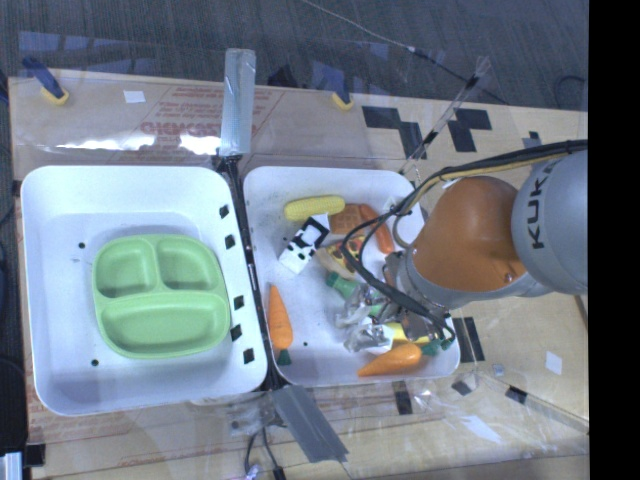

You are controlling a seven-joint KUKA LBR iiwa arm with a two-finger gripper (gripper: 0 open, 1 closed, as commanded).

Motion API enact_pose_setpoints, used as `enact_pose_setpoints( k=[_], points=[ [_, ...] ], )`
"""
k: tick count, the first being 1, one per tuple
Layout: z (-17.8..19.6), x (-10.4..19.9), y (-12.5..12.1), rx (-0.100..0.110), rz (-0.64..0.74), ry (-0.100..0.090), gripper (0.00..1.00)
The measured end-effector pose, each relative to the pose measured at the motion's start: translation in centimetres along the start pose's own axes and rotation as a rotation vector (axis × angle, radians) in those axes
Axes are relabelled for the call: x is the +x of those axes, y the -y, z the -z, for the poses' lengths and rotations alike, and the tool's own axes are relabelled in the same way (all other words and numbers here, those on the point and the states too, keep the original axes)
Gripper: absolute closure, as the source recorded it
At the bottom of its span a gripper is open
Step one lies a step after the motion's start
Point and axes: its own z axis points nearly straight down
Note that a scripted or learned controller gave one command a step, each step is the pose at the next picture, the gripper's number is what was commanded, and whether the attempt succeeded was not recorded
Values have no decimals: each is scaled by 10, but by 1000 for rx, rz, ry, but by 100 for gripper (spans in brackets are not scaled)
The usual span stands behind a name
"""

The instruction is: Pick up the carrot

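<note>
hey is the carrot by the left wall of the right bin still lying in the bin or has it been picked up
Lying in the bin. The carrot rests flat on the right bin's floor along its left wall, apart from the gripper.

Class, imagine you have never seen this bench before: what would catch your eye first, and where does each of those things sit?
First, the big arm with its orange band, reaching in from the right over the right bin. Next, the green divided plate lying alone in the left bin. Then the clutter of toy food under the arm: a carrot by the right bin's left wall, another carrot near its front edge, and a yellow corn cob at the back.
</note>
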Motion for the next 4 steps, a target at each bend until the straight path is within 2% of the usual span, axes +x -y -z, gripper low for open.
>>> enact_pose_setpoints(
  k=[1,2,3,4],
  points=[
    [0,0,0,0,1,-1,0],
    [-9,-4,15,-7,307,4,0],
    [29,-24,-74,-1,258,-4,0],
    [-12,-12,-73,0,121,-11,0]
  ],
)
